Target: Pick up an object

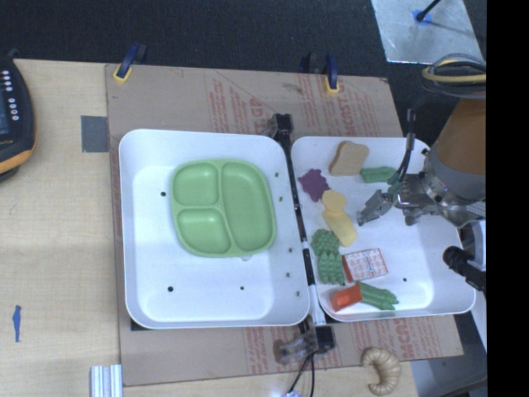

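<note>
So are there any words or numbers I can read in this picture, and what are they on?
Nothing can be read clearly.
Red print on the brown cardboard: too blurred to read.
Red and white packet in the right bin: print too small.
Buttons on the black and orange device: unreadable.

Arm (459,143): orange band over grey wrist housing. Gripper (374,208): 2 thin dark-grey metal fingers. Black cable along wrist; black knob on right near side.

Divided plate (223,208) in left bin (140,296), toys in right bin (446,300), croissant (383,369) on the bench before it
</note>
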`<state>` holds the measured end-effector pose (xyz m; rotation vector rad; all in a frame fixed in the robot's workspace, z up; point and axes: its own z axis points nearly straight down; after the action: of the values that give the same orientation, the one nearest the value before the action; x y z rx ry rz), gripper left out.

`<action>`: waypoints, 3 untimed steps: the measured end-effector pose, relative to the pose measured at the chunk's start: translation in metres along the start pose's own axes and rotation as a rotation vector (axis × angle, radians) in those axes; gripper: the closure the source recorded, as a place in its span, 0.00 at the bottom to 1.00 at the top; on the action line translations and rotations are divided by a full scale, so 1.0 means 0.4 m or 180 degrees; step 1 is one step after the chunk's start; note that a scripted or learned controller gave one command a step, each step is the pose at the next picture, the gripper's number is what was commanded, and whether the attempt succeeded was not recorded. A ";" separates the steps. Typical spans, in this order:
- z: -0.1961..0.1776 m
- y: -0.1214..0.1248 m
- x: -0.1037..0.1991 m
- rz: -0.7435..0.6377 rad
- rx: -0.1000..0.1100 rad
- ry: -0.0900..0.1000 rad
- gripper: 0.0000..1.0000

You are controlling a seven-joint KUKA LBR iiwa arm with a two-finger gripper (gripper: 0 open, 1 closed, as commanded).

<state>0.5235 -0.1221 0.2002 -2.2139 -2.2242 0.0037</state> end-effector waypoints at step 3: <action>0.268 0.182 -0.046 -0.0004 -0.0028 -0.0009 0.00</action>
<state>0.5961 -0.1400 0.0928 -2.2183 -2.2313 -0.0026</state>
